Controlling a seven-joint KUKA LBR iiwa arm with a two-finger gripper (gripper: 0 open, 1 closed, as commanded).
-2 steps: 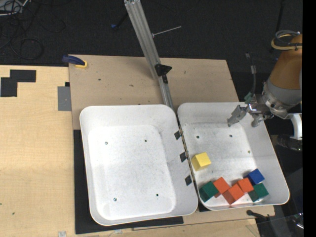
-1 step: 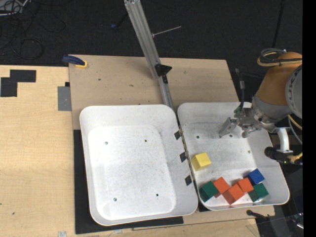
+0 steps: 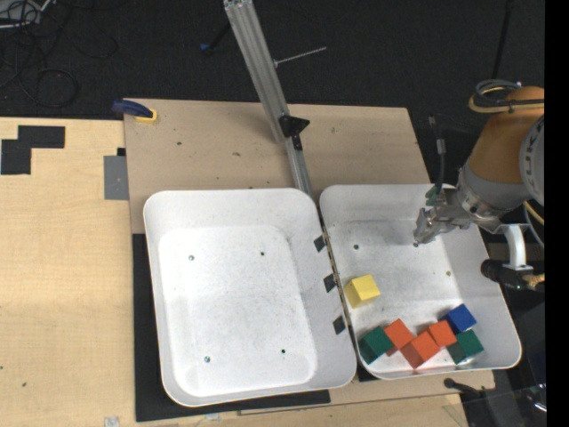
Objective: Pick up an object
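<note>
Blocks occupy the right bin [image 3: 391, 212]: a yellow block [image 3: 363, 289] lies alone near its centre, and at 5 o'clock I read a cluster of two green blocks [image 3: 377, 342], two orange blocks [image 3: 420, 347] and a blue block [image 3: 460, 317]. End effector [image 3: 425, 231] hovers at 2 o'clock, well apart from all; I cannot tell its state.
</note>
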